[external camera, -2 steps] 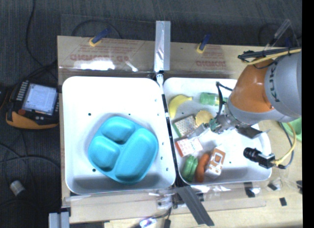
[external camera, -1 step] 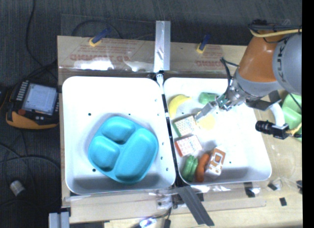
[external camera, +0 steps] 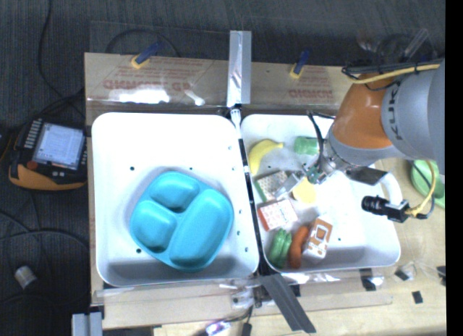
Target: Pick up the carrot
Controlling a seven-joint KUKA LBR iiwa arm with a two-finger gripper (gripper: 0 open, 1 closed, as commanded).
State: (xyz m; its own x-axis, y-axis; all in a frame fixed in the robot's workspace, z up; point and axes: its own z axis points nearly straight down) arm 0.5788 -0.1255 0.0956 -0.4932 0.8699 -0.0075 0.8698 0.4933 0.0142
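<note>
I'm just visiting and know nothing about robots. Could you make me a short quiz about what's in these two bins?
1. True or false: the carrot lies in the same bin as the blue divided plate.
2. What lies right beside the carrot on its left? A) a green vegetable B) a banana C) a sponge
3. Fill in: the gripper hangs over the ____ bin.

Key:
1. False. The carrot is near the front edge of the right bin; the plate is in the left bin.
2. A, the green vegetable. The banana lies near the back of the right bin.
3. Right.
</note>
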